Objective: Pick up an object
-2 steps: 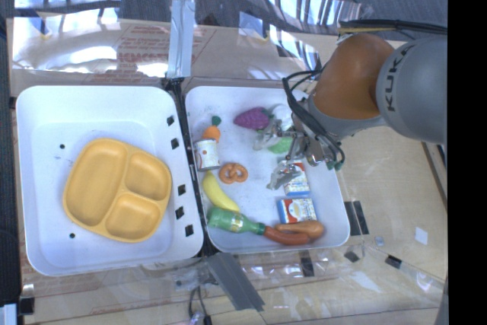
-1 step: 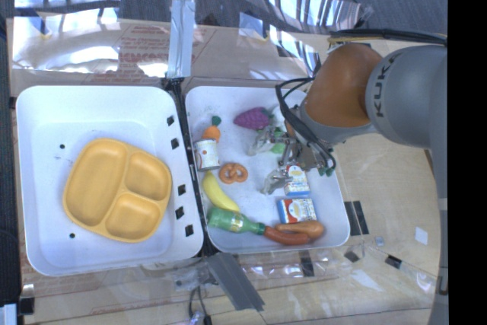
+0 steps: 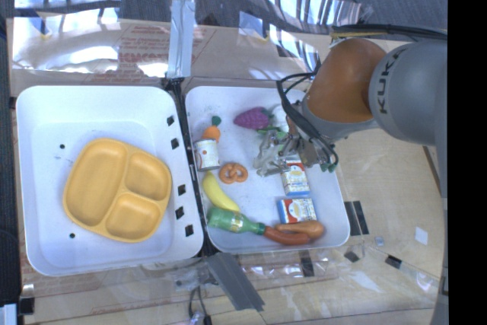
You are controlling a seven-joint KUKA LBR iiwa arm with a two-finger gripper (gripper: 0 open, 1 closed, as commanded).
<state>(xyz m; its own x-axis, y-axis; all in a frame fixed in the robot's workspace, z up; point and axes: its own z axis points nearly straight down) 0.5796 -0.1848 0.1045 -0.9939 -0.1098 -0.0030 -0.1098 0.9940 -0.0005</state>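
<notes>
Carton [image 3: 295, 180] lies in the right bin [image 3: 335, 198], in its right half, long axis running toward the near rim. The tool [image 3: 275, 156] hangs directly above and just left of the carton's far end, so the carton lies near-right of it. Whether the tool is spread or closed cannot be told; it appears blurred against the bin floor. A second carton [image 3: 296, 209] lies just nearer, a pretzel [image 3: 233, 173] to the left.
</notes>
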